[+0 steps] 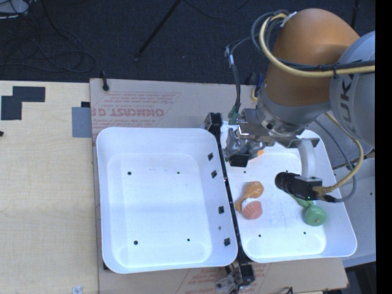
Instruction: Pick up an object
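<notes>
The arm reaches in from 3 o'clock and hangs over the right bin, with the gripper low at the bin's 10 o'clock corner, close to the rim it shares with the left bin. The wrist hides the tool from above, so I cannot tell how far open it is or whether it has hold of anything. An orange toy lies near the bin's middle, at 5 o'clock from the gripper and apart from it. A pink toy touches it at 6 o'clock. A green toy lies toward the 4 o'clock side, well apart from both. Both bins rest on a cardboard sheet
</notes>
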Controlling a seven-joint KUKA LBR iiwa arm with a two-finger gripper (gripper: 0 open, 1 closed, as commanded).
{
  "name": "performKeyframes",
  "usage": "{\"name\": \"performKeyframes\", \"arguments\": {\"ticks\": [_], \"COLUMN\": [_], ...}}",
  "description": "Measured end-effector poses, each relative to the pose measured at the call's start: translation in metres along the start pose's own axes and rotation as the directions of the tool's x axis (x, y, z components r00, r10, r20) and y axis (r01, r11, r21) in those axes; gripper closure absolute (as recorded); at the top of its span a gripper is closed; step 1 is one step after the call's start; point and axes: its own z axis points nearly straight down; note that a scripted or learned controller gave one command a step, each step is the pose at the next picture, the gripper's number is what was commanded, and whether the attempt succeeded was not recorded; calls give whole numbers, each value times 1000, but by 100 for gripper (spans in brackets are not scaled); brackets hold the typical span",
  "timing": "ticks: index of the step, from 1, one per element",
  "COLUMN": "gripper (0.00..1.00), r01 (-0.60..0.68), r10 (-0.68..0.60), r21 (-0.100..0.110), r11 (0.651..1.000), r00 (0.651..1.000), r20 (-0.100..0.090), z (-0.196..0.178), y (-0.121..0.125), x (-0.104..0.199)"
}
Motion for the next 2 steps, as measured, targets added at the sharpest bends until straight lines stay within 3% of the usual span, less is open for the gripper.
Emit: {"name": "performKeyframes", "arguments": {"ticks": [1,2], "gripper": [100,100], "r01": [2,0], "r10": [-2,0], "r21": [-3,-24], "r11": [1000,1000], "r00": [1000,1000], "r20": [0,-6], "z": [21,-187], "y": [2,18], "x": [83,138]}}
